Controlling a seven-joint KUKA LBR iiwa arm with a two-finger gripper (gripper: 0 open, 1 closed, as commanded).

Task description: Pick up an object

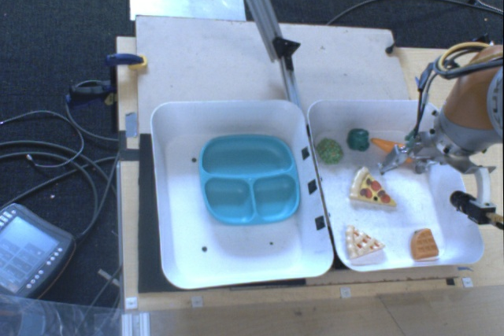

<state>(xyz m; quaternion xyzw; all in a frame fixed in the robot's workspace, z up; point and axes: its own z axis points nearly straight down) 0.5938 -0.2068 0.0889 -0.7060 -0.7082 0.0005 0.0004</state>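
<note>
My gripper point(408, 164) hangs over the upper right part of the right bin point(472, 252), its two grey fingers spread apart and open, nothing between them. An orange carrot point(383, 144) lies just up and left of it, its right end close to the left finger point(390, 162). Below and left of the gripper lies a pizza slice point(372, 189) with red toppings. A dark green round piece point(358, 139) and a lighter green bumpy piece point(330, 150) sit at the bin's upper left. A pale waffle-patterned wedge point(362, 241) and an orange-brown biscuit point(424, 245) rest near the front wall.
The left bin point(177, 193) holds a teal divided plate point(250, 178). A slanted metal pole point(260, 0) crosses above the bins' shared wall. The orange-banded arm point(472, 102) comes in from the right over the right bin's edge.
</note>
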